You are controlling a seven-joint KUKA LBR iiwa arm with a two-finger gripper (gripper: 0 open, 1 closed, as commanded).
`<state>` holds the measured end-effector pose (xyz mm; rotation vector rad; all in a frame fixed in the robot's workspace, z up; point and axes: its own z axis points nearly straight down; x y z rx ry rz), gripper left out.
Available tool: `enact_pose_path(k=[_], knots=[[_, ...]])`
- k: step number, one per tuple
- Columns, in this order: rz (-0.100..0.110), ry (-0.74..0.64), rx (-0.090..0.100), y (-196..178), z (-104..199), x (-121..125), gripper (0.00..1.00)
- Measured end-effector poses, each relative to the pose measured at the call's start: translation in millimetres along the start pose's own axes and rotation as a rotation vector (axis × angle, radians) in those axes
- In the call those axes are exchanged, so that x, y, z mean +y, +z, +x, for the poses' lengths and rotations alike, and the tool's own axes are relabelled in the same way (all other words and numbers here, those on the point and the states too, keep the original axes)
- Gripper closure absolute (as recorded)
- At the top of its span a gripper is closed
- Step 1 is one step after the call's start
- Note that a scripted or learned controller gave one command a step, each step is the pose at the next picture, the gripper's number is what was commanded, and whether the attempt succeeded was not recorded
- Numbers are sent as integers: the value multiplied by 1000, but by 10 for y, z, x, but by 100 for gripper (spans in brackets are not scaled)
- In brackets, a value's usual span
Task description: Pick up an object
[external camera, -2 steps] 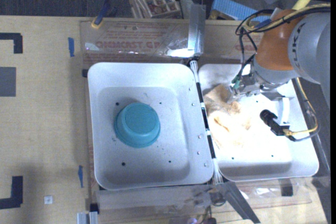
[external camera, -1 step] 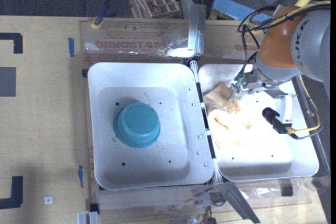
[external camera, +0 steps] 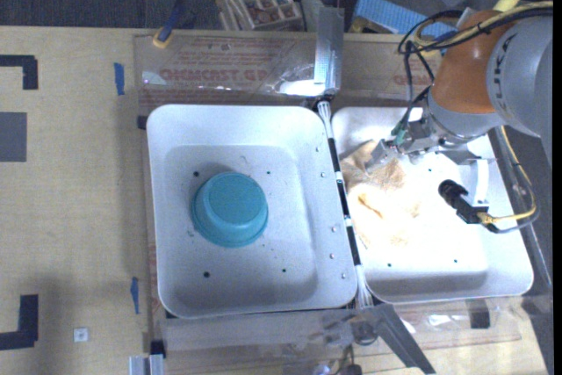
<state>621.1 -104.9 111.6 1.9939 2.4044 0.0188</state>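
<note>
Two shallow white bins sit side by side on the table (external camera: 61, 215).

Left bin (external camera: 167, 145): a teal bowl (external camera: 230, 208) rests upside down a little left of the bin's middle, standing apart from all four walls. A few dark specks lie on the bin floor around it.

Right bin (external camera: 505, 272): glare washes out much of the floor. A tan, crumpled soft thing (external camera: 373, 171), cloth or paper, lies in the upper left part, close to the wall shared with the left bin. Below it, pale yellowish pieces (external camera: 391, 211) spread toward the bin's middle; their shape is too washed out to name.

The arm (external camera: 492, 75) reaches in from the right, its orange band above the wrist and cables looped over it. The hand (external camera: 392, 143) is down at the upper left of the right bin, at the top edge of the crumpled thing. Cannot tell whether the hand is released or clenched, or whether it touches the crumpled thing.

Behind the bins, a cardboard sheet (external camera: 219, 70) lies flat on the table, with boxes and clutter beyond it.
</note>
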Motion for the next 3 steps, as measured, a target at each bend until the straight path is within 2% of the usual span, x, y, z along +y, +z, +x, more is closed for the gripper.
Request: enact_pose_path(k=[1,2,3], knots=[[11,-52,2,227,34,70,0],[4,-50,1,111,28,88,100],[13,-334,5,-738,185,526,100]])
